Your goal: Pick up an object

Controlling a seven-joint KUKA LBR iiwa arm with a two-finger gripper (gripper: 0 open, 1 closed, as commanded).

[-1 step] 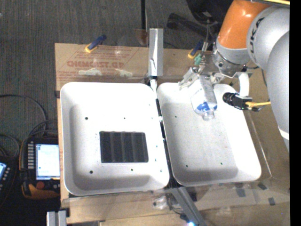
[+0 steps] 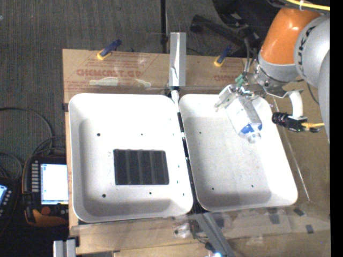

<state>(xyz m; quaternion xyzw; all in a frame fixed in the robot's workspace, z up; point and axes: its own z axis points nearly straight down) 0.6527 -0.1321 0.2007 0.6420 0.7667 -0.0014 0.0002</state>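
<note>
A clear plastic bottle with a blue label hangs tilted over the back of the right bin. Its upper end sits between the fingers of my gripper, which is shut on it. One pale finger sticks out to the bottle's left. The grey arm with its orange band reaches in from the upper right. A dark ribbed rectangular block lies flat in the middle of the left bin.
The two bins meet at a raised divider. A metal post stands behind them on a brown board with two clamps. A cable and connector hang by the right bin's far edge.
</note>
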